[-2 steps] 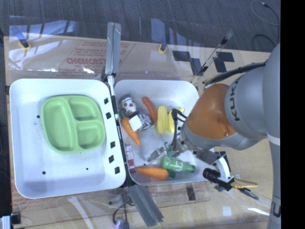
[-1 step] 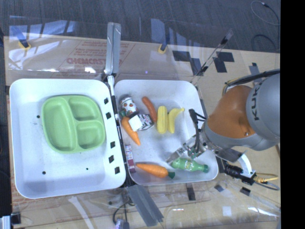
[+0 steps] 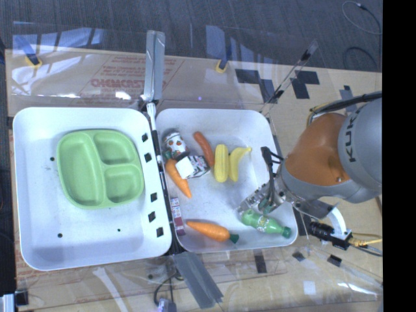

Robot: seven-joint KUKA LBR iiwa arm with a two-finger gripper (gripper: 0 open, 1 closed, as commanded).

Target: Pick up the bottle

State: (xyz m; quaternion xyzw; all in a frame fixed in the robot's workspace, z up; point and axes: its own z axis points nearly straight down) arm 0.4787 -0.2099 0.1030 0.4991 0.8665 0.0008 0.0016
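Observation:
A green bottle with a clear label lies on its side in the front right corner of the right bin, cap pointing right. My gripper hangs low over the bin, just behind and above the bottle's left end and very close to it. The grey arm with its orange band reaches in from the right over the bin's right wall. The bottle rests on the bin floor.
The right bin also holds three carrots, two bananas, a small toy figure and a white block. A green divided plate lies in the left bin.

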